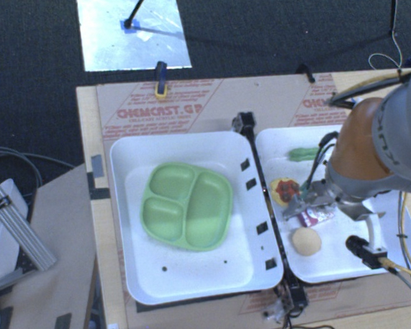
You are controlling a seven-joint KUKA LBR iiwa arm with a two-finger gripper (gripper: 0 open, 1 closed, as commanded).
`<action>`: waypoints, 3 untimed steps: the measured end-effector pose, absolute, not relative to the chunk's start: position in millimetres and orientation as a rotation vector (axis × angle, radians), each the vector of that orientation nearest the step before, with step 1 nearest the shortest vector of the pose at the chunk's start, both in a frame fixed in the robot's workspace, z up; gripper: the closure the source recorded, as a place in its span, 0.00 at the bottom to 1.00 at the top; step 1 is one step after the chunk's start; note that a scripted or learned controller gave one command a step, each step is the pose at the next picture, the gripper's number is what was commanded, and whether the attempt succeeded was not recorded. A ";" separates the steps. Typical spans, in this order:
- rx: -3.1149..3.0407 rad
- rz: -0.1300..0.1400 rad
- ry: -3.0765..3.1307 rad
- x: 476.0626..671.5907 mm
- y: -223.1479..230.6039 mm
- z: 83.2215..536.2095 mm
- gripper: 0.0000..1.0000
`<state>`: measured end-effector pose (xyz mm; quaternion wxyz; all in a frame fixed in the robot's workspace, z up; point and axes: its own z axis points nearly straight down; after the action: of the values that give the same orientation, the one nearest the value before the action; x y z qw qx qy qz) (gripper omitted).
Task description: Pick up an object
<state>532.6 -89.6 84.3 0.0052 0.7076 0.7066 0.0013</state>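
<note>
Objects in right bin (331, 269): tan ball (306, 241), red toy (287, 189), green piece (303, 154); jaws state unclear

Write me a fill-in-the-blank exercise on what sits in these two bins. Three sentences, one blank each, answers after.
1. The divided plate in the left bin is ____ in colour.
2. The arm's gripper hangs over the ____ bin.
3. The round beige object lies in the right bin, nearer the ____ edge of the view than the red item.

Missing words: green; right; bottom
</note>
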 end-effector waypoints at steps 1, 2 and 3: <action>2.206 0.020 2.212 536.7 -87.4 102.1 1.00; 2.198 0.034 2.199 496.7 -97.6 93.6 1.00; 2.198 0.023 2.229 573.5 -26.8 191.2 1.00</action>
<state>573.5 -26.8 191.2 0.0059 0.7021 0.7120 0.0073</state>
